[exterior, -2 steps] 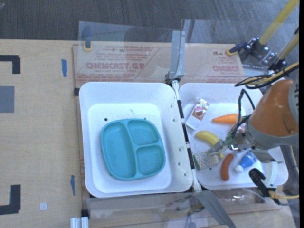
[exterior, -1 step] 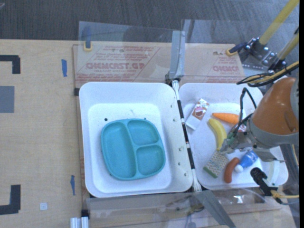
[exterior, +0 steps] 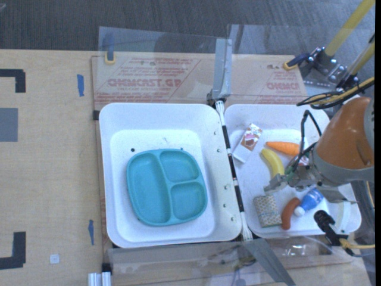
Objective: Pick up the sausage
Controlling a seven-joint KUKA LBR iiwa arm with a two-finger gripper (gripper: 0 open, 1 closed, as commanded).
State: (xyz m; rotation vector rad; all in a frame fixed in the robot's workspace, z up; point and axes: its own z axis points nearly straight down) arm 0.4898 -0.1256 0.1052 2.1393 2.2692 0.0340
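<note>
The sausage (exterior: pixel 287 213) is a short reddish-brown piece lying near the front edge of the right bin (exterior: pixel 238 121), between a speckled tan block (exterior: pixel 267 210) and a small blue-and-white bottle (exterior: pixel 309 201). My gripper (exterior: pixel 287 179) hangs over the right bin just behind the sausage and beside the banana (exterior: pixel 272 162). The view shows nothing held in it. The arm's grey body and orange band (exterior: pixel 351 142) cover the bin's right side.
An orange carrot (exterior: pixel 283 148) and a small printed packet (exterior: pixel 250 139) lie at the back of the right bin. A teal three-section plate (exterior: pixel 166 186) sits in the left bin (exterior: pixel 113 159). Clear panels and yellow-black cables stand behind the bins.
</note>
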